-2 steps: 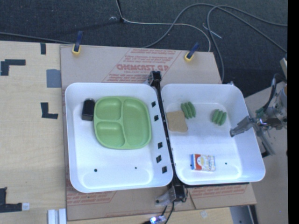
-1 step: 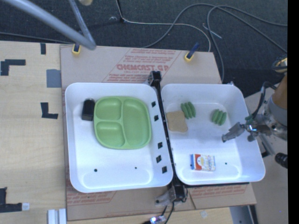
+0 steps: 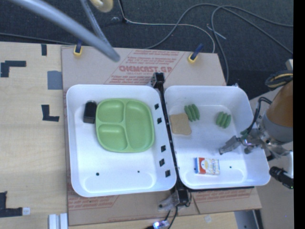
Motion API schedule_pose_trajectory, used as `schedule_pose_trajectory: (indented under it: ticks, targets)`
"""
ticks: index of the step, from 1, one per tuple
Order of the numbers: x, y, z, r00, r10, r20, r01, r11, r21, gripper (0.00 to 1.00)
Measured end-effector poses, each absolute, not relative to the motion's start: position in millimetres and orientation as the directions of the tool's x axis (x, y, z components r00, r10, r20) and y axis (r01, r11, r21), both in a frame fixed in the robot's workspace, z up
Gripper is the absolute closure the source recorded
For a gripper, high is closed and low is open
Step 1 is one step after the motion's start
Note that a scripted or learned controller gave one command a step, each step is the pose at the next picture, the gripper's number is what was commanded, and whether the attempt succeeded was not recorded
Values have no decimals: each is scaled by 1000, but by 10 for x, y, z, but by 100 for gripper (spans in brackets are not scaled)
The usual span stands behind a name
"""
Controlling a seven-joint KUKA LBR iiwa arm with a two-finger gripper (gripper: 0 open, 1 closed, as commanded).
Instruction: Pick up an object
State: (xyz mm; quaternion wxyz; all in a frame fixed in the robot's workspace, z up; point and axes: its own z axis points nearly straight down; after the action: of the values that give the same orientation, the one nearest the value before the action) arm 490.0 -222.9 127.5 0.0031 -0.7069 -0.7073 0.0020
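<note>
Two bins: a left bin [image 3: 76, 142] and a right bin [image 3: 238, 97] sit edge to edge on a cardboard sheet [image 3: 143, 63] on the counter [image 3: 28, 142], probably so that things can be carried from one to the other over a short path.
Left bin contents: a green divided plate [image 3: 126, 126] lies flat near the middle, and a small black block [image 3: 89, 112] rests just beside its left rim, touching or nearly so.
Right bin contents: a tan sponge-like square [image 3: 180, 124] lies near the dividing wall, a green ridged piece [image 3: 192, 112] is just above and right of it, a second green piece [image 3: 223, 119] sits further right, and a small white packet with red and blue print [image 3: 207, 166] lies flat near the front wall.
Spacing: these four things lie apart from one another, which I judge leaves room to come down around any one of them.
End effector [image 3: 228, 148]: it hangs over the right part of the right bin, reaching in from the right, pointed left and slightly down; I cannot tell whether it is open or closed, and nothing is visible in its grip.
Task thing: no object is picked yet; the nearest candidates look to be the packet, below and left of the tip, and the second green piece, above it.
Likely reason for the pose: the low, slanted reach suggests an approach toward the bin floor.
Risk: the packet lies flat and thin, so I judge it hard to pinch; the rounded green pieces look easier.
</note>
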Motion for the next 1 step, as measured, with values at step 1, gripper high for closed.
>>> schedule_pose_trajectory:
  ticks: [1]
  targets:
    - [4904, -2226, 836, -1, 1000, -2, 1000, 1, 0, 0]
